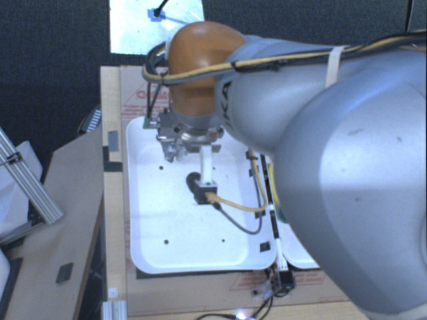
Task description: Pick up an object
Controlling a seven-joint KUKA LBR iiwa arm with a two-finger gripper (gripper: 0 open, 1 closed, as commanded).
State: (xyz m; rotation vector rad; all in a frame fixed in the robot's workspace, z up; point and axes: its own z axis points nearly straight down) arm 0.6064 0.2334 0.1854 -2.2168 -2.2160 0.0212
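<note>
Roughly, the left bin [160,245] has its near and left-hand floor as open white surface, bounded by a low rounded rim. The gripper [175,151] hangs over that bin's far left corner, close to the rim; whether it is apart or together cannot be told. The grey arm [333,165], its orange band [197,65] above the bin's far edge, covers everything right of the bin except a sliver of the right bin [301,262] by the near corner. Any object to pick is hidden from view. A brown board [113,199] borders the left bin's left side. An aluminium rail [30,189] lies further left, and a pale sheet [133,25] lies beyond the far edge.
</note>
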